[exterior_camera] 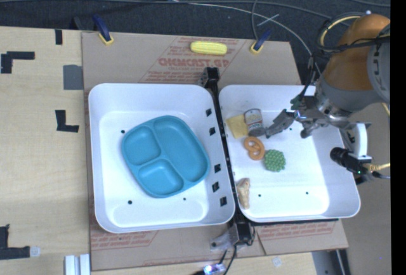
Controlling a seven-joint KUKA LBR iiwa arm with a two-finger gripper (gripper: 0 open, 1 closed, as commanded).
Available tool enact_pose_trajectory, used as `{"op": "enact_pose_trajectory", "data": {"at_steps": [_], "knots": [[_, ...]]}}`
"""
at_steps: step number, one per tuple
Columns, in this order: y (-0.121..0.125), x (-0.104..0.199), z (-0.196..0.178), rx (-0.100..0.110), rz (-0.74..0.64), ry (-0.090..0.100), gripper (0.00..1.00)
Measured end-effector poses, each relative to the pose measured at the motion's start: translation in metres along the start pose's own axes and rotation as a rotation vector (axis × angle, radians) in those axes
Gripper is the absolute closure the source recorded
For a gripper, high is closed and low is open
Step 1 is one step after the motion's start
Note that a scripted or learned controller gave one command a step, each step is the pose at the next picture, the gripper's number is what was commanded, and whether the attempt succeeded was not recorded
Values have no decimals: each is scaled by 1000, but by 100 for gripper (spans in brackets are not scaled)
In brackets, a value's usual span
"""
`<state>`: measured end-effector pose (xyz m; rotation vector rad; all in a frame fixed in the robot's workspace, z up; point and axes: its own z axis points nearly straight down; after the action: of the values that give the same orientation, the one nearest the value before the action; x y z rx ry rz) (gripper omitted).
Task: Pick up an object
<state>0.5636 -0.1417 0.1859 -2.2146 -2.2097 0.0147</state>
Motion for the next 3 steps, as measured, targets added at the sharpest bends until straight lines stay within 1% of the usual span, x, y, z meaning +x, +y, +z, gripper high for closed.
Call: {"op": "enact_pose_trajectory", "data": {"at_steps": [1,2,3], "knots": [[3,0,-8,-14,-4,-2,0],[10,2,52,-12,-3,-3,0],[11,3,102,-15,-3,-2,0]]}}
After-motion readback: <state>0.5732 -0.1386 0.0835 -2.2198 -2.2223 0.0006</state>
